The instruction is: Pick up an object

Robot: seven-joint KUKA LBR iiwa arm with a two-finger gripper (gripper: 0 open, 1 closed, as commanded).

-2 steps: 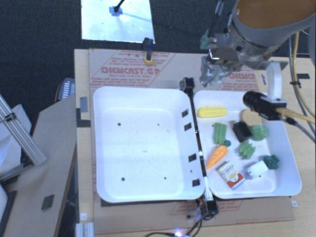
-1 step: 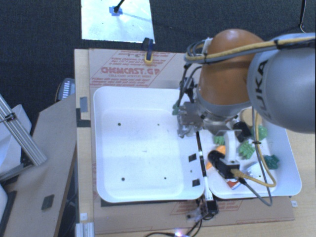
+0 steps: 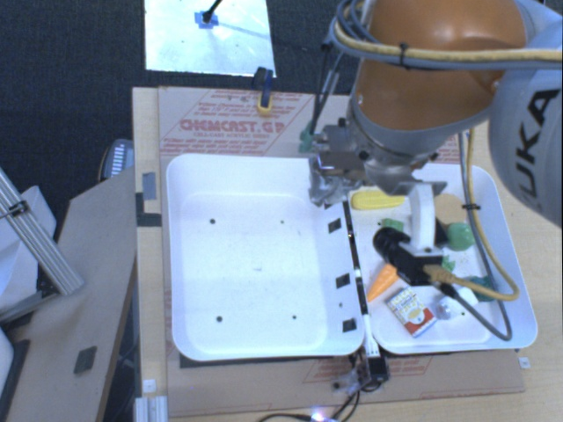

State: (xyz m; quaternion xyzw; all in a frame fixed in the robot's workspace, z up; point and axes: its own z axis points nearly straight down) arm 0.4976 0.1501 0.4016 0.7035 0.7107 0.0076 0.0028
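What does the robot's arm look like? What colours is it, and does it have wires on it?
The arm is grey with big dark letters on its side and a shiny orange dome on top. Yellow and grey cables wrap around it. Below, a metal wrist carries the tool.

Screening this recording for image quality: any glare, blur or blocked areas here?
Camera view: the shiny silver sheet at the top glares nearly white; the big grey-and-orange arm looms soft-edged and hides much of the right white bin; the left white bin is evenly lit and sharp.
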